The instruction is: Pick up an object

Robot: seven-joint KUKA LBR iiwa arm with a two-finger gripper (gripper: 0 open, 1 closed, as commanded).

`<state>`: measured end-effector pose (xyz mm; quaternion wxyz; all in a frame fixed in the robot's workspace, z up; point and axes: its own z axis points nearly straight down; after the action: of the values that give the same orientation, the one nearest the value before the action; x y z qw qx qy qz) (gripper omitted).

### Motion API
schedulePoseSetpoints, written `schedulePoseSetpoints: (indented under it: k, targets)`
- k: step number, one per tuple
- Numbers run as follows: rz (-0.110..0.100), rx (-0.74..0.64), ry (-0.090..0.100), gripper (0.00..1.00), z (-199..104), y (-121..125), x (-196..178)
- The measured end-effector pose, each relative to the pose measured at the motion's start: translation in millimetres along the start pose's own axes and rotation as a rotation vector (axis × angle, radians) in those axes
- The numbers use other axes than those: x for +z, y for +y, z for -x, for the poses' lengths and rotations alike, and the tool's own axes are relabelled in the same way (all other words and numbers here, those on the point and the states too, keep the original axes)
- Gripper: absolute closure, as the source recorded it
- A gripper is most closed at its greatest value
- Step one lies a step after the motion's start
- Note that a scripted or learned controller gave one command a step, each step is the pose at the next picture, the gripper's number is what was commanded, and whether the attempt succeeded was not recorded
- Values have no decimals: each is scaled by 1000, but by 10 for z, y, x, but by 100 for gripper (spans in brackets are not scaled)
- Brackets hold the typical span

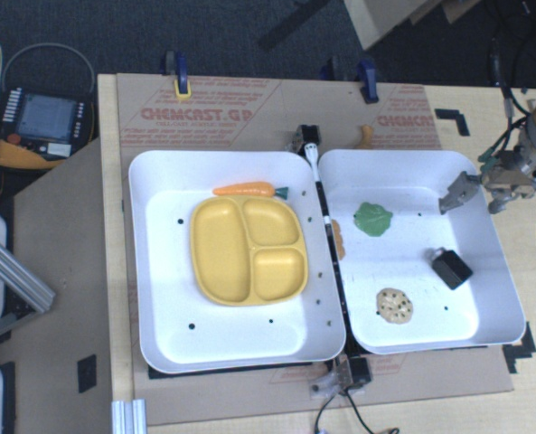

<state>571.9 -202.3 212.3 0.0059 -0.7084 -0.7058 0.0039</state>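
My gripper (477, 196) hangs over the right rim of the right bin (412, 337), its two grey fingers spread apart and open, with nothing between them. In that bin lie a flat green leaf-shaped piece (373, 218) at the upper middle, a small black block (450, 268) below and left of the gripper, and a round speckled cookie (394, 305) near the front. A small brown piece (337, 240) rests against the bin's left wall. The gripper touches none of them.
The left bin (159, 315) holds a yellow divided plate (248, 249) with an orange carrot (246, 189) lying just behind it. Clamps and a cardboard sheet (249, 107) border the bins. A handheld control unit (42, 120) sits at far left.
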Motion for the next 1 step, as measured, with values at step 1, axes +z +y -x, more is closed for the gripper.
schedulePoseSetpoints:
  k: [1]
  targets:
    - [15,-4,-4,0,-8,30,-84]
